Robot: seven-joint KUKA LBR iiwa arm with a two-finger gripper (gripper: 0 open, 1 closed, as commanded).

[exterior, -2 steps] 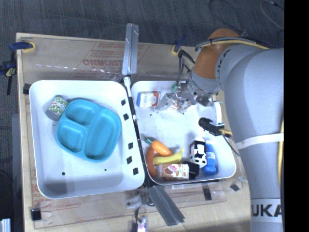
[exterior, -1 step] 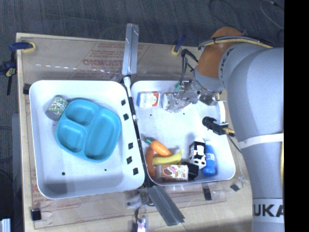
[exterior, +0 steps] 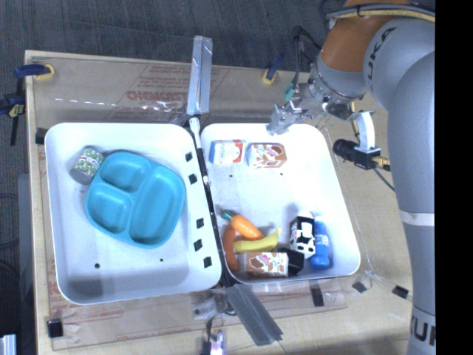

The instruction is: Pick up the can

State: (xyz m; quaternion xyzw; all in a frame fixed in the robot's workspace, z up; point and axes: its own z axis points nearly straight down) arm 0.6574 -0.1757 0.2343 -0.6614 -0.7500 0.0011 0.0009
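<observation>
The can (exterior: 87, 163) lies on its side, probably, in the left bin's (exterior: 59, 220) far-left corner, well apart from the gripper (exterior: 284, 115) over the right bin's (exterior: 336, 198) far edge; I cannot tell its grip state.

Small grey-green can (exterior: 87, 163) in left bin partly hidden behind blue compartment plate (exterior: 136, 197); gripper (exterior: 283, 117) at right bin's far rim too small to read its fingers; grey arm (exterior: 414, 124) cut off at bottom edge.
</observation>
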